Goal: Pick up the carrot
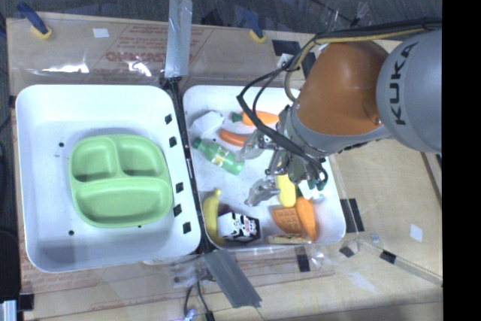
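Observation:
The carrot (263, 117), orange with a small green top, lies at the back of the right bin (197, 103), partly under the arm's wrist. A second orange-red tapered piece (231, 137) lies just in front of it. My gripper (257, 172) hangs over the middle of the right bin, a little in front of both. Its two metal fingers (259, 194) are spread apart, open, with only white bin floor showing between them. The big orange band and grey arm hide the bin's right side.
In the right bin: a green bottle (218, 155), a white object (207, 121), a banana (212, 208), a black-and-white carton (240, 226), a yellow piece (286, 190), a waffle (283, 218) and an orange wedge (307, 216). The left bin (37, 162) holds a green divided plate (119, 178).

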Action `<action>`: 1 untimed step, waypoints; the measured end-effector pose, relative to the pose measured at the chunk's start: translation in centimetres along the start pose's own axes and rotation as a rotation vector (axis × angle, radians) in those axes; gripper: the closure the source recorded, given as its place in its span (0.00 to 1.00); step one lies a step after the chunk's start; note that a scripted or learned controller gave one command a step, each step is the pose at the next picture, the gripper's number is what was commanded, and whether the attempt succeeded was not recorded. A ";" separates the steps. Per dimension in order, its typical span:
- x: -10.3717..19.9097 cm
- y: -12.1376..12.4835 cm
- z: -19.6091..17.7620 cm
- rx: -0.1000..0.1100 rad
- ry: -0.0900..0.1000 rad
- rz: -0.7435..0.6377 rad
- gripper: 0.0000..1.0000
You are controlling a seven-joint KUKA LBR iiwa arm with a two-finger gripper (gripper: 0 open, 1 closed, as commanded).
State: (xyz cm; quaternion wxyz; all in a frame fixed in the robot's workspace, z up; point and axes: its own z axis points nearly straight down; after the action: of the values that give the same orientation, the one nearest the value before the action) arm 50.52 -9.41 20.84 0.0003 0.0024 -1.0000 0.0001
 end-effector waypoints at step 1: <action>-0.1 -5.5 5.3 -0.001 0.003 -0.208 0.00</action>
State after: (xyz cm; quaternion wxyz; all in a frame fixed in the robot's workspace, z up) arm 50.65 -14.89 15.58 0.0017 0.1061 -0.9944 -0.0006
